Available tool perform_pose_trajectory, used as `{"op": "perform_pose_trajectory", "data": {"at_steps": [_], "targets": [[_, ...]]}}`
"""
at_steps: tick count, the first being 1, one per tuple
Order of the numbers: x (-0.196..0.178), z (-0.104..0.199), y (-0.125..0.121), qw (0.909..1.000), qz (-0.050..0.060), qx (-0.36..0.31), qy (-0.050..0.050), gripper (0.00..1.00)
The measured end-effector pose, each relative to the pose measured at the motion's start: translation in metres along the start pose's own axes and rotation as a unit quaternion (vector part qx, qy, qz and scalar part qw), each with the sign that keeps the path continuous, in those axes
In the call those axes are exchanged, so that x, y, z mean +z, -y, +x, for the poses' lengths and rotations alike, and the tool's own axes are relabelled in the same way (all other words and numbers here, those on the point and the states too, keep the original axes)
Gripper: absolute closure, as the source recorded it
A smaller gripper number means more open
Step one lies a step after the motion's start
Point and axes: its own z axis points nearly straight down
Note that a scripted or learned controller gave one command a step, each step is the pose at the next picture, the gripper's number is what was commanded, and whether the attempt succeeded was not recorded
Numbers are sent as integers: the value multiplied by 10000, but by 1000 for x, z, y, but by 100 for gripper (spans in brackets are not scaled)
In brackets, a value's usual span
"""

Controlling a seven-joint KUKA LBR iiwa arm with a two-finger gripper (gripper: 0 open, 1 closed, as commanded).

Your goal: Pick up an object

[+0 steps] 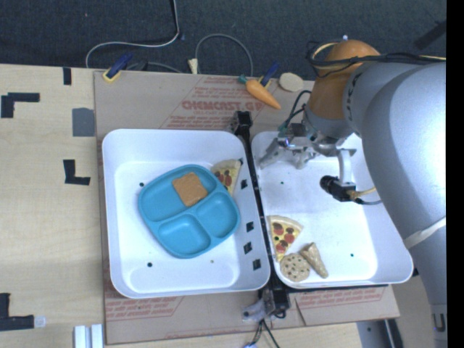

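Three small toy foods, a pizza slice (283,231), a cookie (294,267) and a tan wedge (316,260), are noted at the right bin's (362,238) near end, judged light, stiff and best pinched across their edges; the pincer (288,151), jaw state indiscernible, is poised well apart from them.

Red print on the cardboard sheet (210,101) under the bins reads partly "CHEMCAST".

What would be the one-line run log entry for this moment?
arm: over right bin | gripper: near bin's far edge, nothing seen held | pizza slice, cookie: untouched
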Motion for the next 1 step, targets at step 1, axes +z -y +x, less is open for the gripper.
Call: {"op": "perform_pose_trajectory", "data": {"at_steps": [1], "targets": [[-1, 2, 14, 10000, -21, 3, -8, 0]]}}
